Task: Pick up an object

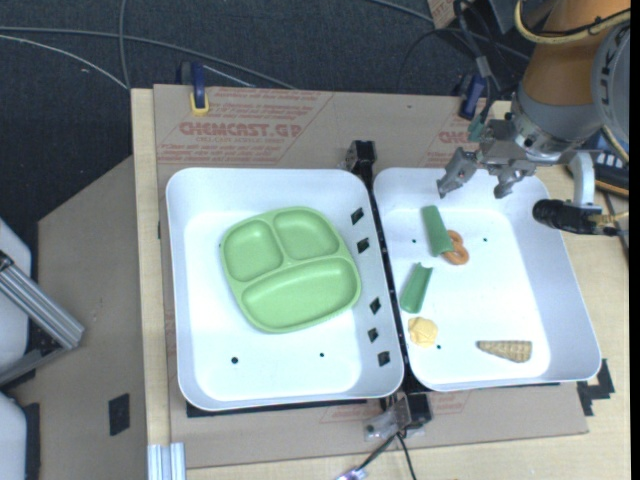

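Two white bins sit side by side; the left bin [190,268] holds a green divided plate [290,268]. The arm [575,48] hangs over the far edge of the right bin [540,268], its gripper [485,176] spread open with nothing between the fingers. Below it lie two green sticks [436,230] [415,288], a cone [505,349], an orange ring [456,249] touching the upper stick, and a yellow lump [423,331].

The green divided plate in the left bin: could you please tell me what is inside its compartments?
All three compartments of the green divided plate show bare green surface, nothing in them. The plate covers the left bin's floor beneath it, so that patch cannot be seen.
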`<state>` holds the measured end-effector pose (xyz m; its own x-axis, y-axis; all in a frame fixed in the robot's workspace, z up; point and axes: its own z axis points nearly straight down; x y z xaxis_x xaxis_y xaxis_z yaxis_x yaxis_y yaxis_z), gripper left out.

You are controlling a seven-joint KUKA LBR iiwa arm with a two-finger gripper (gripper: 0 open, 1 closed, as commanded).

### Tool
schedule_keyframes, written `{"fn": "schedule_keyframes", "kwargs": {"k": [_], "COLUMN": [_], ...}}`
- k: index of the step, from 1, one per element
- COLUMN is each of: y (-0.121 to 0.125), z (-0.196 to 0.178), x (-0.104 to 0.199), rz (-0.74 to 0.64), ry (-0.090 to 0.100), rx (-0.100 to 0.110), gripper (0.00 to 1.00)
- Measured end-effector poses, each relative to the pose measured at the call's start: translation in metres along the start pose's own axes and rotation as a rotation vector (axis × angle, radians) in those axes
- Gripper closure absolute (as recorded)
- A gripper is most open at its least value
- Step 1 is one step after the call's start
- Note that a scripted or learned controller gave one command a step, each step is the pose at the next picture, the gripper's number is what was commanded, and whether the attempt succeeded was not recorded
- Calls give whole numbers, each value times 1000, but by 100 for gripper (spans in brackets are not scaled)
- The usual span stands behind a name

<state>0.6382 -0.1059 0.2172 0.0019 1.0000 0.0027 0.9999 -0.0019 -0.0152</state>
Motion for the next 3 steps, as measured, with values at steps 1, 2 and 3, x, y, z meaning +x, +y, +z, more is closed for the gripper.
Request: {"fn": "schedule_keyframes", "kwargs": {"k": [1,2,3], "y": [3,-2,0], "z": [-8,46,106], "x": [0,10,2], "rz": [-2,-3,-1], "ry": [-2,-1,-1], "rx": [-14,-8,-9], "gripper": [0,0,0]}}
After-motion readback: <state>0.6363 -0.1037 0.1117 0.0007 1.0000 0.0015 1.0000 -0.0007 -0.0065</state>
